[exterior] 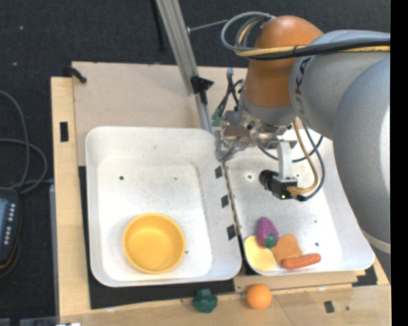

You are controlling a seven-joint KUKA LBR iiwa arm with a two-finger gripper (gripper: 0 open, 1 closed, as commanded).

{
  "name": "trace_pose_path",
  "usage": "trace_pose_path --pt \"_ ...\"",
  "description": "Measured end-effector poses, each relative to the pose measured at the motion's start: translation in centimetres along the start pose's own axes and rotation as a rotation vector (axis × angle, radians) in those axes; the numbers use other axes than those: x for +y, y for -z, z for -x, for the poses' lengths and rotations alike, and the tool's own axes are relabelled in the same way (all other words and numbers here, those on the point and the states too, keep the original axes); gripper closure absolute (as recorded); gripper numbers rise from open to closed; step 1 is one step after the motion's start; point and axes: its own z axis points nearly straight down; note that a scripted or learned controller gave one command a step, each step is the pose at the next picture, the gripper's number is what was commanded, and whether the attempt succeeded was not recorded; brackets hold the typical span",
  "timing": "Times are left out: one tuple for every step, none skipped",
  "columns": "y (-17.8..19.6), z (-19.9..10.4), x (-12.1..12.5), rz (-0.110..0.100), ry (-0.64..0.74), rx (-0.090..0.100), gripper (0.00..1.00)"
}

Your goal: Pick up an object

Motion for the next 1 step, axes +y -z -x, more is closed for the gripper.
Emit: trace_pose_path --pt "1.05 -5.19 0.55 0.002 0.001 0.001 1.0"
